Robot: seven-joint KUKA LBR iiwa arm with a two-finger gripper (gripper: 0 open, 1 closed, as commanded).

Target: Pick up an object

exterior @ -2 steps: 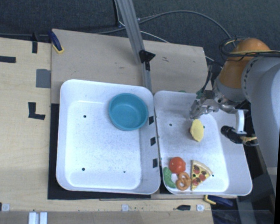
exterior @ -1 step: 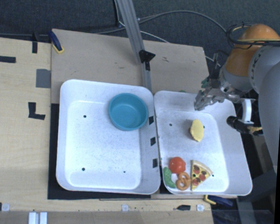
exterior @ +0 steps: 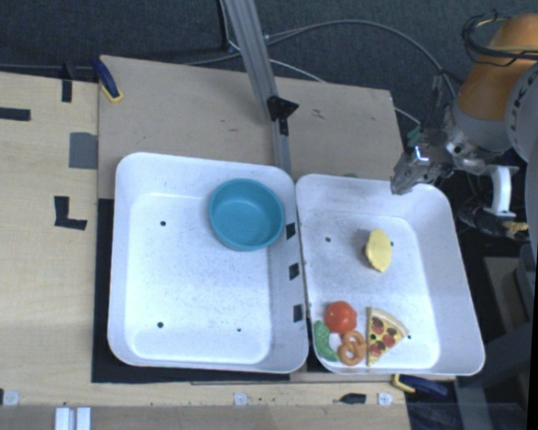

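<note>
arm [exterior: 499, 79]: cut by right edge | hand [exterior: 405, 180]: finger state unclear

I'm looking down at two white bins side by side, left bin [exterior: 136, 274] and right bin [exterior: 447, 295], on a tan board [exterior: 184, 112]. A grey metal pole [exterior: 257, 62] slants across the top, and black tape marks [exterior: 62, 212] sit on the left.

You see the gripper [exterior: 406, 180] above the right bin's [exterior: 449, 268] far rim, nothing between its fingers. Below it and slightly left lies a yellow piece [exterior: 379, 250]. Further below that: tomato [exterior: 340, 316], pretzel [exterior: 352, 348], pizza slice [exterior: 385, 332], touching. Far to its left, a blue bowl [exterior: 245, 214] sits in the left bin [exterior: 145, 274].
</note>
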